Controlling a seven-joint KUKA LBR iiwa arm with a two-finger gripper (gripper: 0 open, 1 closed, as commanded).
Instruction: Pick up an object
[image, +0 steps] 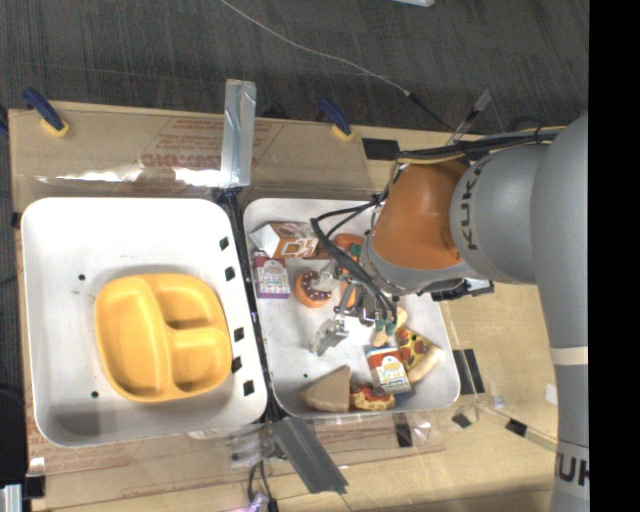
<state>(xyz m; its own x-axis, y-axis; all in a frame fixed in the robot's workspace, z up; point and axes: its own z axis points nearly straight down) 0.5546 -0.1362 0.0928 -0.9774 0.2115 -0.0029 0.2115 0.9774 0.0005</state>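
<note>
floor: dark grey carpet (120, 45), thin pale cable (330, 55) trailing across it | bench: light wood top (500, 460), brown cardboard sheet (130, 140) along the far edge | fixings: blue clamps (45, 110) on the cardboard, grey tape strip (238, 130), black tape patches (470, 372) | light: even, soft shadows

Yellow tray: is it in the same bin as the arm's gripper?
No. The yellow tray lies in the left bin; the gripper is over the right bin.
</note>
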